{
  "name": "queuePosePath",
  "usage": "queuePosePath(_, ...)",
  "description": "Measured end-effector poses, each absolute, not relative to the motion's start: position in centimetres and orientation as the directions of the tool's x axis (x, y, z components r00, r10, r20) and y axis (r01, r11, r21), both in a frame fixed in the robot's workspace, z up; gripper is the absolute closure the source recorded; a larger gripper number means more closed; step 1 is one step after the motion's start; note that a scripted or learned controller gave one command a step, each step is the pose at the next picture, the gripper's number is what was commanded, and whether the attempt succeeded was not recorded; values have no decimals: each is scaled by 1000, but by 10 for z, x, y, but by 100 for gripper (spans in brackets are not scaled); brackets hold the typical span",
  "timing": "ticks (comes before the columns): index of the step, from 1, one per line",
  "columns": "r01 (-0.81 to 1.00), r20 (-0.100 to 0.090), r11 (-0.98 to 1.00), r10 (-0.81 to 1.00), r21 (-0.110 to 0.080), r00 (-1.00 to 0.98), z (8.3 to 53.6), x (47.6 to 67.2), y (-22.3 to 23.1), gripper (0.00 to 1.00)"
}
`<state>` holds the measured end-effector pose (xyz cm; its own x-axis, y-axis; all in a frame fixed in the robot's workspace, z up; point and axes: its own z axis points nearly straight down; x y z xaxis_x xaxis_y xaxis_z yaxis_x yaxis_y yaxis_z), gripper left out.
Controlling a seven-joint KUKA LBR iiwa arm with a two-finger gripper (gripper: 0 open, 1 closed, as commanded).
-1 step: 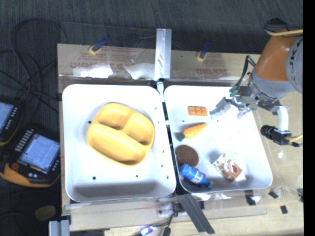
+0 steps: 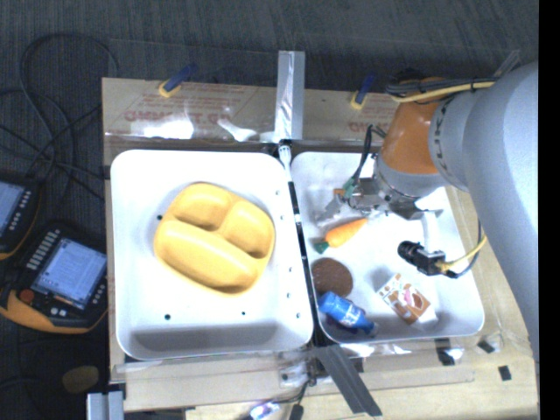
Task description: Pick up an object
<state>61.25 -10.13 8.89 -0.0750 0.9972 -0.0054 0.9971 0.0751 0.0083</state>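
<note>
In the right bin (image 2: 468, 309) lie an orange carrot (image 2: 346, 231), a round brown cookie (image 2: 332, 277), a blue bottle (image 2: 346, 313) and a small brown-and-white carton (image 2: 405, 298). My gripper (image 2: 343, 206) hangs low over the upper left part of this bin, just above the carrot's upper end and close to it. The view does not show anything held. The grey arm with its orange band (image 2: 411, 147) comes in from the right and hides the bin's upper right corner. A large yellow bread-shaped object (image 2: 214, 234) lies in the left bin (image 2: 140, 322).
A black camera unit with a cable (image 2: 422, 256) hangs off the wrist over the right bin's middle. A central divider (image 2: 299, 234) separates the bins. Clamps and taped plastic (image 2: 201, 116) line the back edge. A handheld controller (image 2: 52, 274) lies on the floor at left.
</note>
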Motion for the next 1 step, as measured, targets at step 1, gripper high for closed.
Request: queuePosePath(1, 993, -6, 118, 993, 13, -118, 89, 593, -102, 0)
